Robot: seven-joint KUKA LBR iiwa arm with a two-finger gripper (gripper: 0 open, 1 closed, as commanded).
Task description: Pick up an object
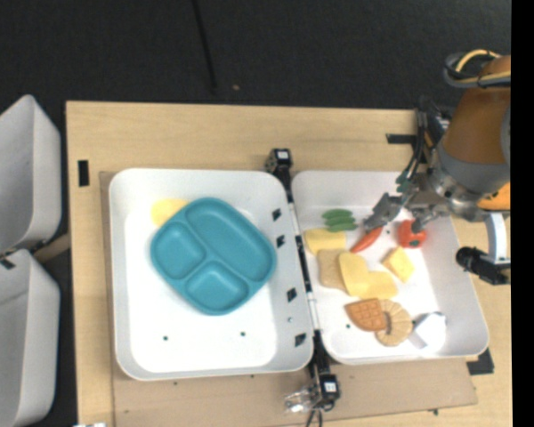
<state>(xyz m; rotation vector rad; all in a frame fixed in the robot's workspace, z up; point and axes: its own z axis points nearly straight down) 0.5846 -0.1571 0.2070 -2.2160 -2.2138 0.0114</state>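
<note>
Gripper (pixel 393 210), jaw state unreadable, hangs low over the right bin (pixel 463 327) just beside the orange-red piece (pixel 368 239), likely lining up a pick, 1 of several toy foods clustered there.

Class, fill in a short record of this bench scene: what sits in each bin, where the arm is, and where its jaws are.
left bin: blue divided tray, with a yellow piece at its upper-left edge
right bin: toy foods, including a green piece, an orange carrot and a waffle
arm: reaching in from the right
jaws: over the right bin's upper part, by the carrot
</note>
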